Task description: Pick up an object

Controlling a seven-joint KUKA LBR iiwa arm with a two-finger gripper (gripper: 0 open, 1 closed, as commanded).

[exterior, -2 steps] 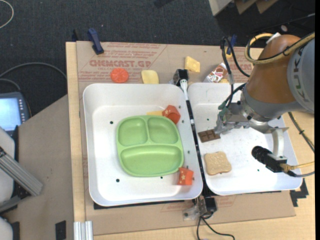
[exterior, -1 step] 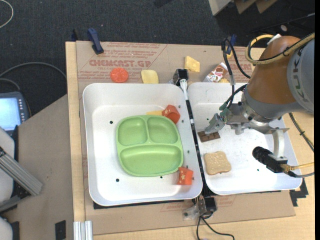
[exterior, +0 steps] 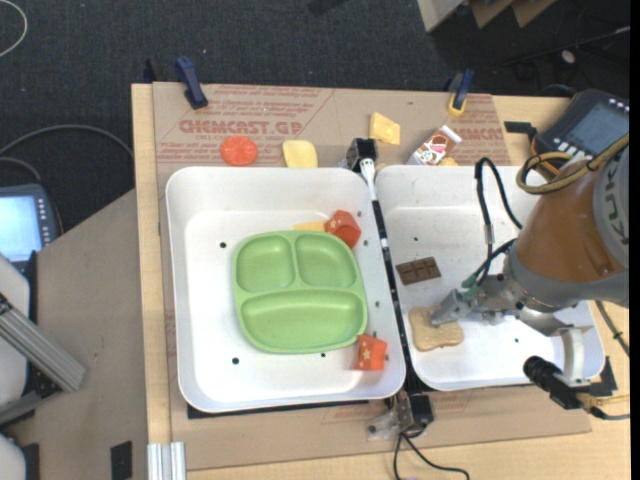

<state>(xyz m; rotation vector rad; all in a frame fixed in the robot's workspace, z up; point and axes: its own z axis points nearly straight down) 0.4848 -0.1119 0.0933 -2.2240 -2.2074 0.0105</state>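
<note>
Down on the brown cardboard-topped bench (exterior: 150,298), two shallow white plastic bins sit side by side, the left bin (exterior: 190,268) holding a light green three-compartment plastic tray (exterior: 298,293). An orange-red toy piece (exterior: 343,227) rests just past the tray's far right corner, beside a pale yellow slice (exterior: 311,226), and a small orange block (exterior: 371,353) lies at the tray's near right corner. In the right bin (exterior: 440,193), a dark brown chocolate-bar-like rectangle (exterior: 417,269) lies flat near the dividing wall, and nearer the camera a tan slice of toy bread (exterior: 437,331) lies flat close to the bin's left wall. Reaching in from the right, the grey and orange arm (exterior: 565,238) brings its end effector (exterior: 452,308) low over the bread slice, the tip at the slice's far edge; whether the tip is spread or pressed together cannot be told, and nothing is seen gripped in it. Behind the bins, on the bench, lie a flat orange-red disc (exterior: 239,150), a pale yellow block (exterior: 299,154), a yellow wedge (exterior: 385,128) and a small red-and-white packet (exterior: 436,147). Two blue clamps (exterior: 190,81) grip the bench's far edge.
</note>
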